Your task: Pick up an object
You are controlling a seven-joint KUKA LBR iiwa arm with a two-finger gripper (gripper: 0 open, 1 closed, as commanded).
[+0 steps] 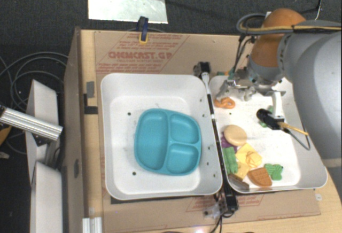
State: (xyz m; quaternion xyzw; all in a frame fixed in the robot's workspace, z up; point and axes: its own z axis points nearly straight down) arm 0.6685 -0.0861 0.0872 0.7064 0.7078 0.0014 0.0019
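We see the gripper (239, 89) hanging low over the far corner of the right bin (291, 154), next to the wall it shares with the left bin (118, 119). From this slant we cannot tell whether it is open or closed, and we see nothing caught in it. The nearest thing to take is the orange pretzel (225, 102), lying flat on the bin floor just beside the gripper and close to the dividing wall. We judge it to be a light toy of stiff, smooth plastic, so weight should be no trouble, though a thin, flat piece is easily slid away by a pinch that lands off centre. We would close across its narrow width, over one loop, and keep clear of the wall (there looks to be little room on that side). The tan bun (235, 133), a little nearer the camera, is the rounder and thicker choice, probably just as light, but its domed top may slip, so we would grip it at its widest part. Past it, a purple piece (227, 144), green pieces (230, 160), a yellow piece (249, 156) and a brown slice (259, 177) crowd together, touching one another, which makes a clean hold there harder. The blue plate (166, 141) sits alone in the left bin, well apart from the gripper.
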